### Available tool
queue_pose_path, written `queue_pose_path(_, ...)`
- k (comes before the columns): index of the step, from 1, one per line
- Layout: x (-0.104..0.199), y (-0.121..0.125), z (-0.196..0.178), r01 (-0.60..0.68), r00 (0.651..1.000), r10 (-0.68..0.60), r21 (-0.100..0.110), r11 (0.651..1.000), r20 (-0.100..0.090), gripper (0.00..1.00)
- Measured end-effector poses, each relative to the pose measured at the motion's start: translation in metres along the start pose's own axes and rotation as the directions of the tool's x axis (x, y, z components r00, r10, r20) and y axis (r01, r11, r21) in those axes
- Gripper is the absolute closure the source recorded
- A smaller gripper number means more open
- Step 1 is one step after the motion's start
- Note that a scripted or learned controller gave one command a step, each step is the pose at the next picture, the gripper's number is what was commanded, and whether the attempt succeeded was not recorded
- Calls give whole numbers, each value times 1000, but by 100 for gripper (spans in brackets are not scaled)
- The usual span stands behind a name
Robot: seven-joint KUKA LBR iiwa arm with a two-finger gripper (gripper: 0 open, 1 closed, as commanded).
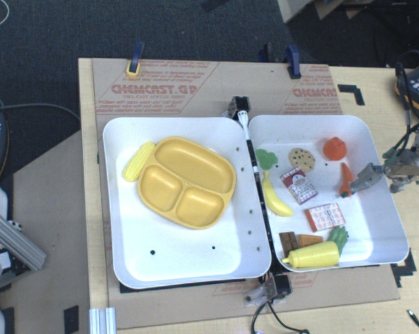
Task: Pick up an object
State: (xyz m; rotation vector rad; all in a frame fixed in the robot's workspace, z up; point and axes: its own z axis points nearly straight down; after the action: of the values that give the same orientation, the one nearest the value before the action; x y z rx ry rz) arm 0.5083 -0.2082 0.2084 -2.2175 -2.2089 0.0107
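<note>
Presently: our grey two-finger gripper (359,179) at the right white plastic bin (376,245).
Fingers' state we cannot tell; slim orange toy carrot (346,178) just beside it.

2 bins (119,186), 1 tray (186,181), ~11 toy foods (277,199).
</note>
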Motion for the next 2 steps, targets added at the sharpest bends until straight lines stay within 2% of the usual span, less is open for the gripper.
queue_pose_path(1,0,3,-7,4,1000,-4,-14,1000,4,0)
queue_pose_path(2,4,-5,41,3,1000,-3,-8,1000,1,0)
